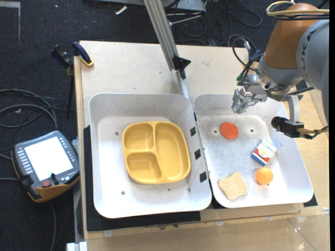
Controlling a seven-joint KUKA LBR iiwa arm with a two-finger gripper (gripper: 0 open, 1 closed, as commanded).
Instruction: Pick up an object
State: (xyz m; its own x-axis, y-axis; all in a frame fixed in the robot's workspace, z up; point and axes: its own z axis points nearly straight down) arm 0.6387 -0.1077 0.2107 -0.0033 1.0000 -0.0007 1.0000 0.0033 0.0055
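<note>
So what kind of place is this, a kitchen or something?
More likely a robotics lab. A robot arm reaches over white bins of toy-like food, a handheld control screen lies on the floor, and loose cables trail behind the bench.

Yellow tray, red disc, orange ball, tan, perhaps toast-like, slice.

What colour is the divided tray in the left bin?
Yellow; the divided tray shows clearly in the camera view.
</note>
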